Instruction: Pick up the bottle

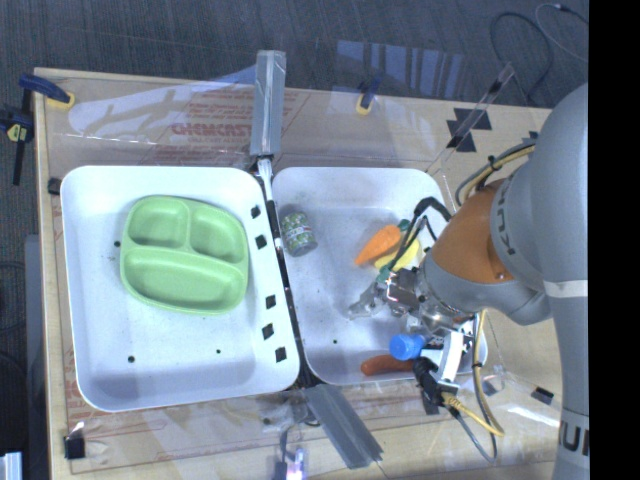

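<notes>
A small bottle [296, 230] with a grey cap and a green-speckled label lies on its side in the right bin [330, 193], close to the bin's upper left corner and the divider. My gripper [372, 302] hangs low over the middle of the right bin, to the right of and below the bottle and well apart from it. The grey arm with its orange band [470, 253] reaches in from the right and covers that side of the bin. Nothing shows between the gripper's tips.
An orange toy carrot [380, 243] and a yellow piece [406, 255] lie just above the gripper. A blue object [405, 346] and a red-orange one [385, 365] lie by the bin's front wall. The left bin [90, 368] holds a green divided plate [185, 253].
</notes>
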### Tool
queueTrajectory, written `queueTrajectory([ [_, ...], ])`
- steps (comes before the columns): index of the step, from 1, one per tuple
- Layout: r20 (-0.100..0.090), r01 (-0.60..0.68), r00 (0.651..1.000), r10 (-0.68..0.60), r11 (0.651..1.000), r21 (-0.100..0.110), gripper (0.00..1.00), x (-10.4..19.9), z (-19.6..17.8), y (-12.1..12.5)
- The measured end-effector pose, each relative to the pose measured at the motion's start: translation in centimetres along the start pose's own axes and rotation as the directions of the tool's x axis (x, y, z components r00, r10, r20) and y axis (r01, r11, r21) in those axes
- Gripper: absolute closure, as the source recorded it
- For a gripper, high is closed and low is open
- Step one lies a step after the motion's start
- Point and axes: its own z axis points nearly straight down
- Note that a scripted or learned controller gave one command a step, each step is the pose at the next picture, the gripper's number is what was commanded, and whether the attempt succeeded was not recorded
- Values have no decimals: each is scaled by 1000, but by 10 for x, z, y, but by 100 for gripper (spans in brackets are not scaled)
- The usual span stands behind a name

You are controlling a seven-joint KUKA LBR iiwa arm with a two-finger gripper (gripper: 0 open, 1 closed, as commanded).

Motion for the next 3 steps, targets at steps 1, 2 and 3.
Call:
queueTrajectory([
  [1, 0, -16, 1000, 16, 1000, 0, 0, 0, 0, 0],
  [2, -1, 12, 1000, -12, 1000, 2, 0, 1, 0, -1],
  [3, -2, 61, 998, -61, 998, 4, 0, 1, 0, -1],
])
